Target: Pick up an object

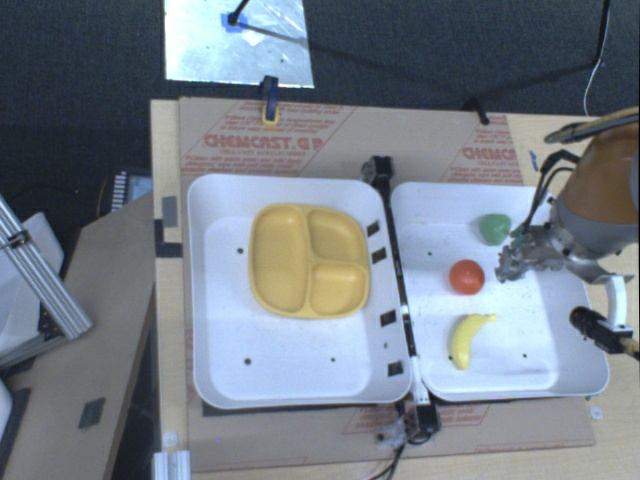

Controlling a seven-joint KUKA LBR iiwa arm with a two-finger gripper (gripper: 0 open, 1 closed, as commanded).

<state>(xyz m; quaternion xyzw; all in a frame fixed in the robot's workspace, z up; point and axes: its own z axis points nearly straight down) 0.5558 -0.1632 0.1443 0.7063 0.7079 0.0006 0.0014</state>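
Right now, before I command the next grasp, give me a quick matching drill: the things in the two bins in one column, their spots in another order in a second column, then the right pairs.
Things:
1. yellow divided plate
2. green object
3. red ball
4. banana

Places:
A. right bin, nearest the front edge
B. left bin, around the middle
C. right bin, toward the back, just left of the gripper
D. right bin, middle, between the other two items

Pairs: 1-B, 2-C, 3-D, 4-A
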